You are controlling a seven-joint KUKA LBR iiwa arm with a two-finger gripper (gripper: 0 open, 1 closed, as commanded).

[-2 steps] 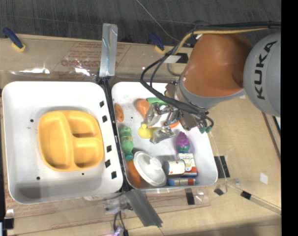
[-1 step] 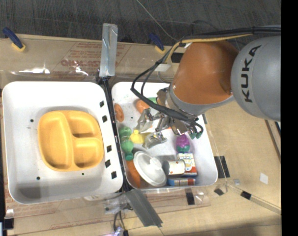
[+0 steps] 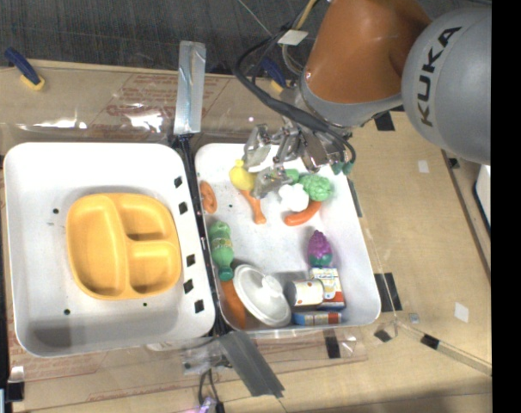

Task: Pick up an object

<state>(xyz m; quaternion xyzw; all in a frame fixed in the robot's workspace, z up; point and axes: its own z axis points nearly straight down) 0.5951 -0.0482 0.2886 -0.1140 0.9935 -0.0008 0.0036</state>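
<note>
Plastic toy food lay heaped at the far edge of the right bin (image 3: 364, 256), where my jaws (image 3: 276, 157) hung; whether they were open I could not tell. The yellow lemon (image 3: 240, 177) looked light, hard, slippery; I judged its middle the best hold.

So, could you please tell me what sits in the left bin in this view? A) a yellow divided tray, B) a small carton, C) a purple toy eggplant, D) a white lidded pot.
A: the yellow divided tray lies alone in the left bin, while the toys, cartons and small white pot all lie in the right bin, where the gripper hangs over the far end.
</note>
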